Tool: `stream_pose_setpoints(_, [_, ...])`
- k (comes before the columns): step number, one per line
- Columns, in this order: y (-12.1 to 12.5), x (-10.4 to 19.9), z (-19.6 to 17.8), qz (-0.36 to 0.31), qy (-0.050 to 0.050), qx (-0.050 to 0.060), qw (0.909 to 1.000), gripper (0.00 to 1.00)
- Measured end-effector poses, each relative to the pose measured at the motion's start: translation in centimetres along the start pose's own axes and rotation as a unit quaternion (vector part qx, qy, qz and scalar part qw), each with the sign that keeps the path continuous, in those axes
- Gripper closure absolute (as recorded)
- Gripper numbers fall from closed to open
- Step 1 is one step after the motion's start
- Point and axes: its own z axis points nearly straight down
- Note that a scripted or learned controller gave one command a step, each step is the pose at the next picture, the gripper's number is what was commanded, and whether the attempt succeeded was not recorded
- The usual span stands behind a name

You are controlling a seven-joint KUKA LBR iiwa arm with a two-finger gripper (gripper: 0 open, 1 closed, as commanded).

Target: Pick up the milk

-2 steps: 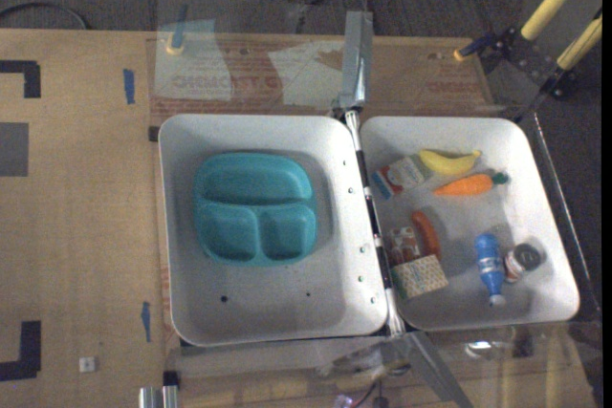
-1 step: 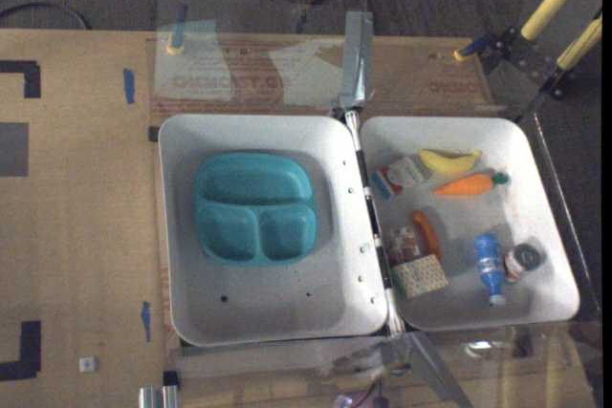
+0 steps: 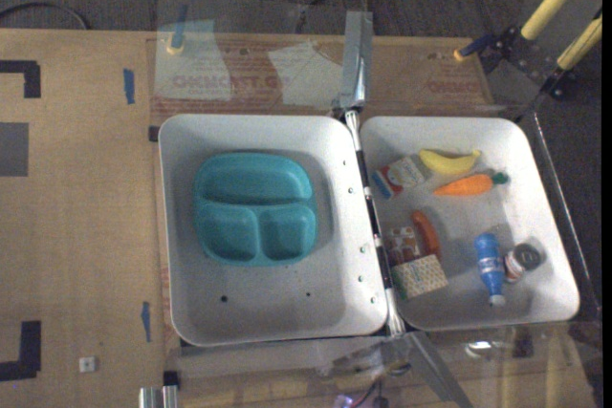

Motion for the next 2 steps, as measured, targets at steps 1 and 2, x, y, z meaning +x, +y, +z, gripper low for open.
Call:
stream_pose_setpoints(1, [-0.03,0.04,-0.03,0.058,0.001,-0.001,0.9983,1.00])
stream_pose_setpoints(2, [-0.72,0.28,0.00,0.072,0.000,0.000,0.9974,1.00])
